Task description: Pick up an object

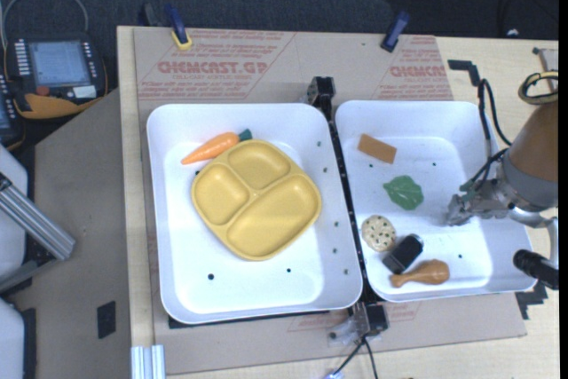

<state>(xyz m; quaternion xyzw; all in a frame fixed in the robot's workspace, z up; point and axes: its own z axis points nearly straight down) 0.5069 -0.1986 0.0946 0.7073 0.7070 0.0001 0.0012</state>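
The right bin (444, 124) holds a brown rectangular slice (377, 149) at the back, a green leaf-shaped piece (404, 192) in the middle, a speckled round cookie (378, 232), a small black block (403, 252) and a tan drumstick (422, 275) at the front. My gripper (461, 210) hangs low over the right half of this bin, to the right of the green piece and apart from it. I see no object in it. The arm's orange band (540, 146) rises behind it.
The left bin (169, 217) carries a yellow divided plate (256, 200) and an orange carrot (209, 147) at its back edge. Clamps (180, 35) pin the cardboard at the rear. A black cable (484, 115) runs along the right bin's far corner.
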